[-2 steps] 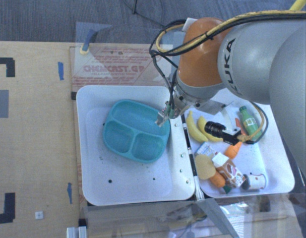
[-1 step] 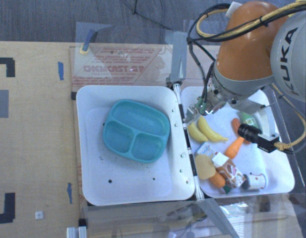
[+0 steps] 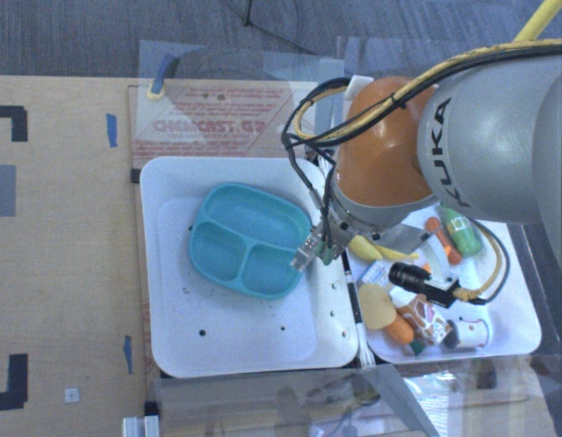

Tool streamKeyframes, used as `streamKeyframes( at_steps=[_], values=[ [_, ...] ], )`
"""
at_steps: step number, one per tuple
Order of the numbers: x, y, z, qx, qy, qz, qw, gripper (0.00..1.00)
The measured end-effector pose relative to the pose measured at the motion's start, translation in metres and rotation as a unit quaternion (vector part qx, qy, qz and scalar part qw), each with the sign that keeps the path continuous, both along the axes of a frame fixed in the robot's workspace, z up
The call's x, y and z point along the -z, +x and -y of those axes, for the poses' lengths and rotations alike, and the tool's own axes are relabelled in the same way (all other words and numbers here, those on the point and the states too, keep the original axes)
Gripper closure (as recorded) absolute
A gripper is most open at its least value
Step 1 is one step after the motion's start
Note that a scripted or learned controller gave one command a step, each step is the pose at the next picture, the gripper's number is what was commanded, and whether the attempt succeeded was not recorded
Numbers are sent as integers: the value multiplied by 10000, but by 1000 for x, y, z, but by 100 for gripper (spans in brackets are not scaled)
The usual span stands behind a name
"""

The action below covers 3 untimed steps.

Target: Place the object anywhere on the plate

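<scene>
because the task wants an object set on the plate (image 3: 247,240), i hang over the seam between the two white bins, with my gripper (image 3: 310,249) at the plate's right rim. whether my jaws are released or clenched i cannot tell: my orange band (image 3: 383,149) and grey wrist cover most of them from above, and just a small metallic tip pokes out by the rim. nothing shows between them, so i claim no catch. the blue plate lies alone in the left bin (image 3: 171,335), tilted, its three compartments bare, which leaves any of them free as a landing spot. the candidate objects sit heaped in the right bin (image 3: 522,326): a banana (image 3: 370,248), a green bottle (image 3: 462,233), a carrot (image 3: 398,328) and more, partly under my arm.
</scene>
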<state>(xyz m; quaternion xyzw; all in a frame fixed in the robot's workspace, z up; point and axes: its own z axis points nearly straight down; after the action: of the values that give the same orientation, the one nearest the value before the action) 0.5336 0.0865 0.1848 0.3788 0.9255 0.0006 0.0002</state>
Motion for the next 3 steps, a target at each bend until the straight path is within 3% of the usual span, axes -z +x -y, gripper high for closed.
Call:
streamKeyframes(
  at_steps=[1,2,3],
  values=[
    [0,-10,35,252,0,-6,9997,100],
    [-2,-25,-20,-846,1,0,9964,100],
    [28,-55,-65,-631,0,-4,9980,100]
  ],
)
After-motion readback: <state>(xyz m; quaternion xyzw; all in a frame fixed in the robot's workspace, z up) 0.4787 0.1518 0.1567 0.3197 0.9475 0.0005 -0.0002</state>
